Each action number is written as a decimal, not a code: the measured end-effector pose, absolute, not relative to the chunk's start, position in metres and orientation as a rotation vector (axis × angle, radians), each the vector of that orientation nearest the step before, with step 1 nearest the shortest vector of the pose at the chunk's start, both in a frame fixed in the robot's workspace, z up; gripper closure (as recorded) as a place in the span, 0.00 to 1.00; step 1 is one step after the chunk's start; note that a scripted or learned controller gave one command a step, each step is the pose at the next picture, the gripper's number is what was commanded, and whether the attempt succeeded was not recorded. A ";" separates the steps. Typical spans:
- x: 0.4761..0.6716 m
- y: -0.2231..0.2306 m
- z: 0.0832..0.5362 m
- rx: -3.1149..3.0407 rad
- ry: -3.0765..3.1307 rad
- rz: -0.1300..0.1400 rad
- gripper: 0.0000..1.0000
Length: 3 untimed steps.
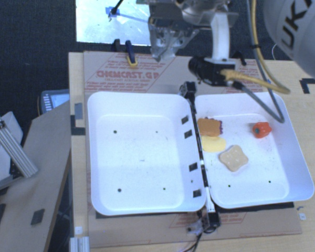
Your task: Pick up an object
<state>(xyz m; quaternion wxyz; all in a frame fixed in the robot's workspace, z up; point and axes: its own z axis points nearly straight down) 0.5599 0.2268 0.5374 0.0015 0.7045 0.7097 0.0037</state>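
Observation:
The right bin [296, 164] holds several small items. An orange-brown waffle-like piece [209, 126] lies near its left wall, with a pale yellow flat piece [214, 144] just below it. A tan toast-shaped piece [233, 158] sits lower, toward the middle. A red-orange pepper-like item [261, 130] rests near the bin's upper right. My gripper [163, 49] hangs high above the bench beyond the far edge of the left bin, well away from all these items, with nothing seen between its fingers.
The left bin [94, 140] stands beside the right one, joined by black clips [191, 135] along the shared wall. A yellow cable [257, 80] and grey hose [270, 106] drape over the right bin's far edge. A blue-yellow clamp [130, 54] sits at the cardboard's far edge.

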 end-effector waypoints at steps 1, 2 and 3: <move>0.484 0.096 0.536 2.231 2.209 0.004 1.00; 0.485 0.189 0.509 2.209 2.237 0.000 1.00; 0.574 0.237 0.535 2.212 2.227 0.010 1.00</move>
